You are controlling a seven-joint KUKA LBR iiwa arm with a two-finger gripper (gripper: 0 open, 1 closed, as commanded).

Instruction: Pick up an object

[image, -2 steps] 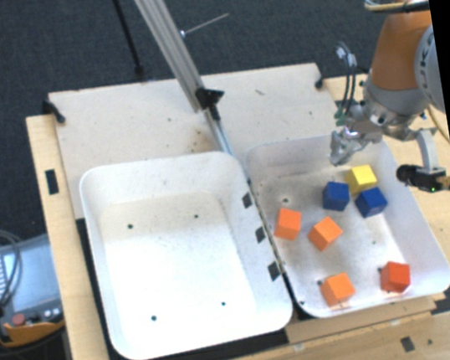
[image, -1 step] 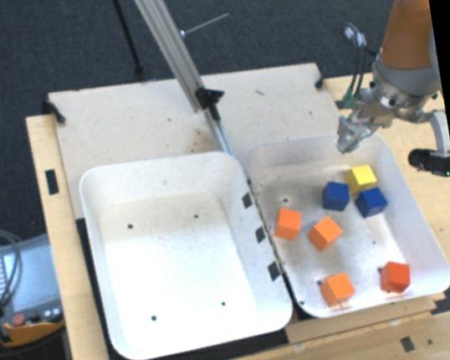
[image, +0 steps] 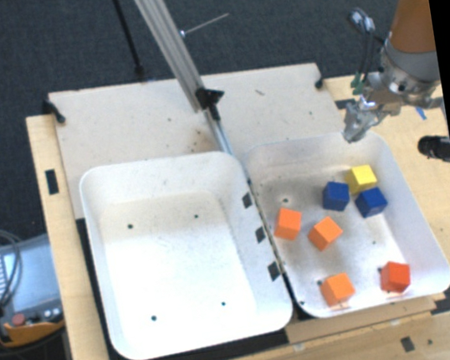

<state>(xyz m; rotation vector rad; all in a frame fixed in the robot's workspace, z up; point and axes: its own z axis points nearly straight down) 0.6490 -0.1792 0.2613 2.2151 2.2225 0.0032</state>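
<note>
Seven blocks lie in the right-hand bin (image: pixel 409 222), any of which would serve as the thing to pick up: a yellow block (image: pixel 362 176) touching or nearly touching a blue block (image: pixel 371 202) below it, a second blue block (image: pixel 336 195) just beside those two, an orange block (image: pixel 288 222) near the bin's left wall, another orange block (image: pixel 325 232) near the middle, a third orange block (image: pixel 338 288) by the front edge, and a red-orange block (image: pixel 395 277) at the front right corner. The likeliest trouble is the yellow-and-blue cluster: those three sit so close that a descent there could land on a neighbour, push the group apart, or catch two at once. The front blocks rest close to the rim, so a descent there might strike the wall or nudge a block against it. Several blocks also lie turned at an angle, so a grip not matched to their faces may squeeze a corner and let the block twist free. The left-hand bin (image: pixel 109 193) beside it holds no blocks. The claw (image: pixel 357 124) hangs over the back right corner of the right-hand bin, apart from every block and holding nothing that can be seen; how far it is spread is too blurred to tell. The arm (image: pixel 412 26) rises from it to the upper right, above the surface (image: pixel 138 112).
</note>
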